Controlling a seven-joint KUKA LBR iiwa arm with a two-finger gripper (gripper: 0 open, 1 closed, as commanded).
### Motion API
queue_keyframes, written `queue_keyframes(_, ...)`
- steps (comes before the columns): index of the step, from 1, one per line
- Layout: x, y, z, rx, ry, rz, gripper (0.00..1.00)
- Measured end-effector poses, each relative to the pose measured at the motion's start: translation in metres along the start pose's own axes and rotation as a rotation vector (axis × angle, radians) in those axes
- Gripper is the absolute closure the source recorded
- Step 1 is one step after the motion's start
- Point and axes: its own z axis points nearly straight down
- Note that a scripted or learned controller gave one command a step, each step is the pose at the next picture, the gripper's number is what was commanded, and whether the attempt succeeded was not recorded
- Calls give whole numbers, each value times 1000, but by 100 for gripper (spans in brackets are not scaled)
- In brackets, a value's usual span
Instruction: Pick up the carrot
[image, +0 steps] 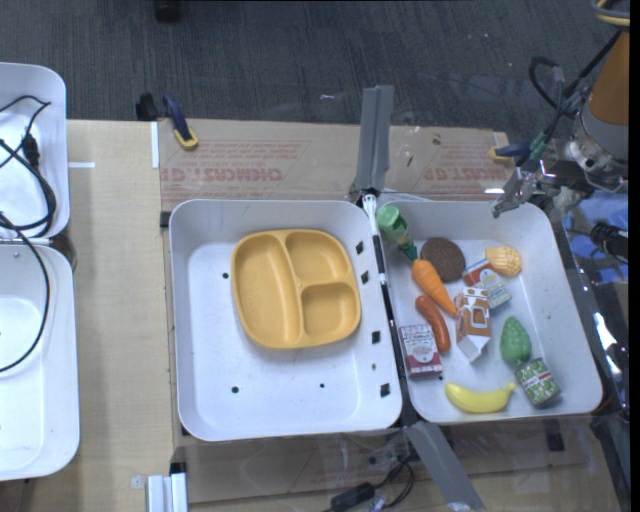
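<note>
I see the left bin (200, 330) holding a yellow divided plate (296, 287). The right bin (575, 300) holds the carrot (432, 283), a sausage (432, 322), a banana (478, 397), corn (503, 261) and small cartons. My gripper (522, 186) hovers over that bin's far rim, holding nothing; the carrot lies well apart, below-left of it, beside a brown patty (443, 258).
</note>
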Motion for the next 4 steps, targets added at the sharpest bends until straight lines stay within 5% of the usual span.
queue_keyframes(1, 54, 1, 131, -3, 0, -147, 0)
queue_keyframes(2, 99, 7, 61, -4, -1, -103, 0)
queue_keyframes(3, 70, 0, 155, -4, 0, -283, 0)
queue_keyframes(4, 68, 1, 146, -6, -2, -279, 100)
